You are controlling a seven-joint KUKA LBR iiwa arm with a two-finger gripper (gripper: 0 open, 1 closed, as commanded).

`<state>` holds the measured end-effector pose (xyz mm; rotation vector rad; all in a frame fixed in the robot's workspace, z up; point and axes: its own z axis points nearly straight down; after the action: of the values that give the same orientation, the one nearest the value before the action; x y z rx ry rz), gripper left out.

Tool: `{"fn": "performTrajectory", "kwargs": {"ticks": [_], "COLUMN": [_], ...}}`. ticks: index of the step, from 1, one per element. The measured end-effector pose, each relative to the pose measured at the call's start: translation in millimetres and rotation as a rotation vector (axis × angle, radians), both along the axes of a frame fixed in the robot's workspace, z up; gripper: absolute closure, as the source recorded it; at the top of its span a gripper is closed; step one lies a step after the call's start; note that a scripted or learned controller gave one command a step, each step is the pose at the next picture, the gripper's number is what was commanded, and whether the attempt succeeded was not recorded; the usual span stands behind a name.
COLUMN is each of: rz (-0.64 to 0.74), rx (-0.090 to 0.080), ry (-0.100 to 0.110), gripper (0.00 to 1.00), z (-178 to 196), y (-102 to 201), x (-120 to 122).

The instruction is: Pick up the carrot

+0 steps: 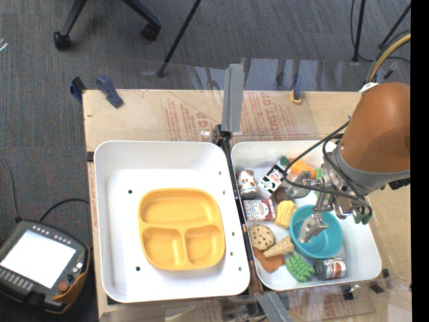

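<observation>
Hovering over the right bin (375, 263), the gripper (312, 230) sits low above the teal bowl (325, 241), fingertips pointing down into the bowl's mouth. Finger spread is unclear from this slanted angle: the metal fingers look close together, but I can't tell if they're closed or slightly apart, and nothing is visibly between them. So no grasp confirmed. The carrot (303, 169) looks like the orange piece with a green end near the bin's back wall, partly hidden behind the arm's wrist hardware; it lies up-frame of the gripper, near but not touching. Judgement: the pick is not done, carrot is in the bin, unlifted. Gripper seems lined up on the bowl, not the carrot, so what's left is basically everything: reposition toward the back wall, descend, close, lift. Clutter is tight: corn (285, 213), cookie (262, 236), can (332, 268), milk carton (274, 178) all crowd the bin. The yellow tray (181, 237) sits alone in the left bin (110, 180), not involved.
</observation>
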<state>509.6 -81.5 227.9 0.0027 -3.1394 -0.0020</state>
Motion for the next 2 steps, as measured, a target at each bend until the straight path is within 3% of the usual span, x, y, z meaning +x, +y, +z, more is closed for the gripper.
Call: {"fn": "performTrajectory", "kwargs": {"ticks": [1, 2], "rz": [-0.126, -0.277], "rx": [-0.002, -0.001], "ry": [-0.013, -0.006], "gripper": [0.00, 0.00], "z": [-135, -139], "y": [-9, -82], "x": [39, 17]}}
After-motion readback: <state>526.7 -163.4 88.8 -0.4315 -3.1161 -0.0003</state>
